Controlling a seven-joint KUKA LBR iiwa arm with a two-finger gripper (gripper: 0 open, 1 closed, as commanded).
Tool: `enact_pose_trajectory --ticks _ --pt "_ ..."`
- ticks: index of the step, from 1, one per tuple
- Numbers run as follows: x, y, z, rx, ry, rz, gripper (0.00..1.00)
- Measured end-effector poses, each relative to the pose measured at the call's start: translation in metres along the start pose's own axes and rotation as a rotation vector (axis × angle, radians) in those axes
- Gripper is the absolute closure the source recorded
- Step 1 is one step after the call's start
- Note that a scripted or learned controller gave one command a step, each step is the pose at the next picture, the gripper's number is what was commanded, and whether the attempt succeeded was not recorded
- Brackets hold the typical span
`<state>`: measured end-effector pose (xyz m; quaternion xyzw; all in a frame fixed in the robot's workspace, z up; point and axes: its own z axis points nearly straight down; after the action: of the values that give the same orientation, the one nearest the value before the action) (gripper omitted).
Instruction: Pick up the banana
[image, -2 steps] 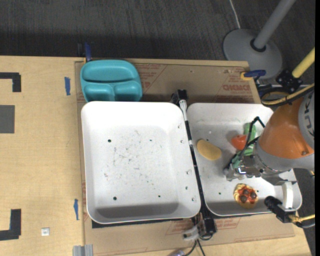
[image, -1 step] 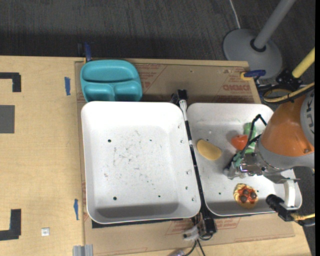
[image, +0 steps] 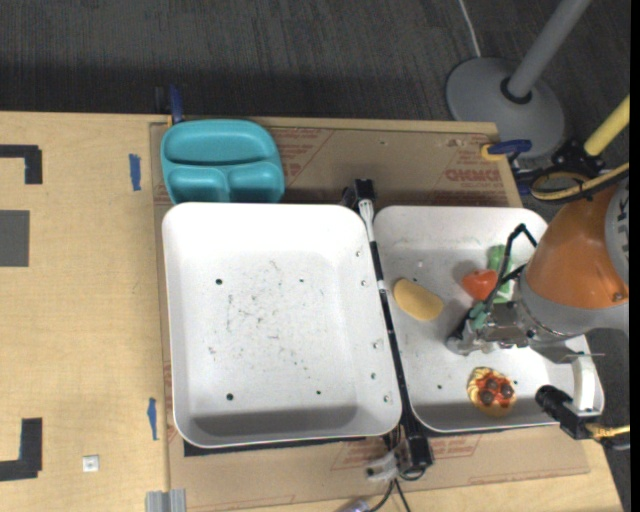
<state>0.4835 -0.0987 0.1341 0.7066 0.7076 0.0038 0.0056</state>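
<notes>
A pale yellow, rounded oval item (image: 417, 299) lies in the left part of the right bin (image: 440, 235), near the divider; I cannot tell if it is the banana. My gripper (image: 468, 338) hangs low over the middle of the right bin, a short way right of and below that yellow item and apart from it. The grey wrist and the orange band (image: 575, 262) hide the bin floor on the right side.
A red and green toy (image: 483, 280) lies just above the gripper. A round brown and red toy (image: 491, 389) sits near the right bin's front wall. The left bin (image: 190, 330) stands beside it. A teal divided tray (image: 221, 160) rests behind the left bin.
</notes>
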Motion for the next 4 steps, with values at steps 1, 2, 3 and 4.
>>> enact_pose_trajectory --ticks 1,2,3,4 --pt "0.000 0.001 -0.010 -0.003 -0.001 -0.001 1.00" --pt "0.008 -0.004 0.047 0.011 0.004 0.082 1.00" --pt "0.008 -0.003 0.038 0.009 0.003 0.082 1.00" --pt "0.008 -0.003 0.028 0.007 0.003 0.082 1.00"
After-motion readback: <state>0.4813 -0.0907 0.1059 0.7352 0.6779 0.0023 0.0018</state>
